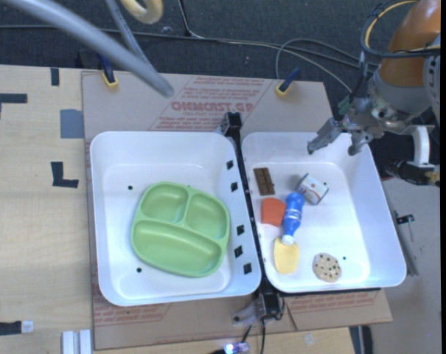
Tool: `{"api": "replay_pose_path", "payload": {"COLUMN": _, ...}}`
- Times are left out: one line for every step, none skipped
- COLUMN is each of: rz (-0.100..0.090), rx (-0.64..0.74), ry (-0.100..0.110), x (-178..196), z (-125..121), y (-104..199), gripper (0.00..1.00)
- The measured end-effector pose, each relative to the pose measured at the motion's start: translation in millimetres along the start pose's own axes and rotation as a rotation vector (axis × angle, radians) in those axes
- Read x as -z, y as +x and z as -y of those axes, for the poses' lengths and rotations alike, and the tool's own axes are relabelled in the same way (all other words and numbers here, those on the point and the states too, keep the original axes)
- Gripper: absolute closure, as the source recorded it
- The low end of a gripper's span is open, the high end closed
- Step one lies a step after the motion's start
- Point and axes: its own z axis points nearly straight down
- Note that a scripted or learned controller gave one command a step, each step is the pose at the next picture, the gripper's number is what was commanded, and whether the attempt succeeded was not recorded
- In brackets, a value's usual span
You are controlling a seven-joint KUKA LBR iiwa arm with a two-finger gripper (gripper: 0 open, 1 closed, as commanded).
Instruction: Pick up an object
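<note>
Objects for picking lie in the right bin: one blue bottle, one orange block, one brown bar, one cookie, one yellow piece, one small can. My jaws hang spread and released over that bin's far rim, grasping nothing. One green plate fills the left bin.
</note>
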Motion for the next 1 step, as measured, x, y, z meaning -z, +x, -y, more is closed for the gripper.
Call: {"api": "replay_pose_path", "payload": {"rz": 0.002, "rx": 0.004, "ry": -0.013, "x": 8.7, "z": -2.4, "y": 0.5, "gripper": 0.0}}
